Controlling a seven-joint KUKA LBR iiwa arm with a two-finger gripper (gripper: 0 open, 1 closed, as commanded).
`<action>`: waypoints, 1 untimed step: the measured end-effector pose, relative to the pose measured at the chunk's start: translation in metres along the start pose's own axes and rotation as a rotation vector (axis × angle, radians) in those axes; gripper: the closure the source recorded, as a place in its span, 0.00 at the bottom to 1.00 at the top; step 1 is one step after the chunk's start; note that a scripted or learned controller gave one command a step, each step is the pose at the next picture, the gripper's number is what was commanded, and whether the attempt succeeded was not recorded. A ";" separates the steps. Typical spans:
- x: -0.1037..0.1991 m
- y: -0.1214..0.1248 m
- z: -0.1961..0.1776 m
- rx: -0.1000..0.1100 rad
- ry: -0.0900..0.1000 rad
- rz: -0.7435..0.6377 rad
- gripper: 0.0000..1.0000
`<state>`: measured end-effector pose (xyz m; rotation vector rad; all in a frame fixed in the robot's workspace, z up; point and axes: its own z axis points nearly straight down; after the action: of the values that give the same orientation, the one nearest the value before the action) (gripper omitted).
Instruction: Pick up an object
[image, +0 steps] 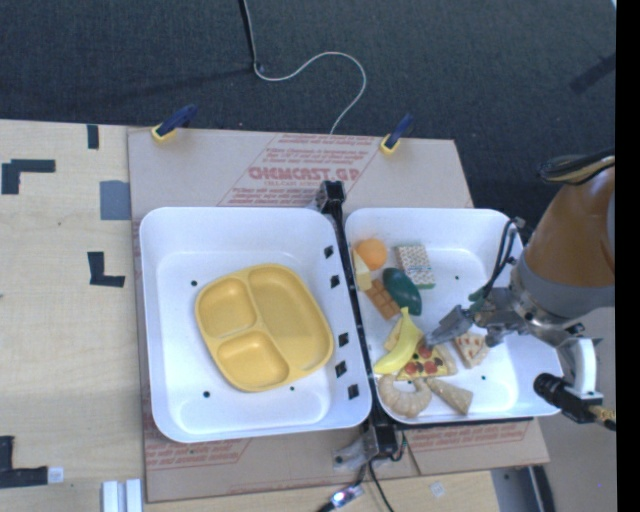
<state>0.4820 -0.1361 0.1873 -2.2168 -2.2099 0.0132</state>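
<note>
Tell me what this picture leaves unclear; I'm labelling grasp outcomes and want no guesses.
- pincer, camera view: too small and dark to judge whether its fingers are open or shut, or touching anything.
- Toy food pile in the right bin: pieces overlap, and the pincer covers some, so several outlines are unreadable.
- Arm: cut off at the right edge.

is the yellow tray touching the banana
Apart. The camera view shows the yellow tray lying in the left bin and the banana in the right bin, with both bin walls between them.
</note>
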 end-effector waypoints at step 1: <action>0.000 0.003 -0.005 -0.012 -0.002 -0.003 0.00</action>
<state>0.4850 -0.1361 0.1924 -2.2200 -2.2208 0.0027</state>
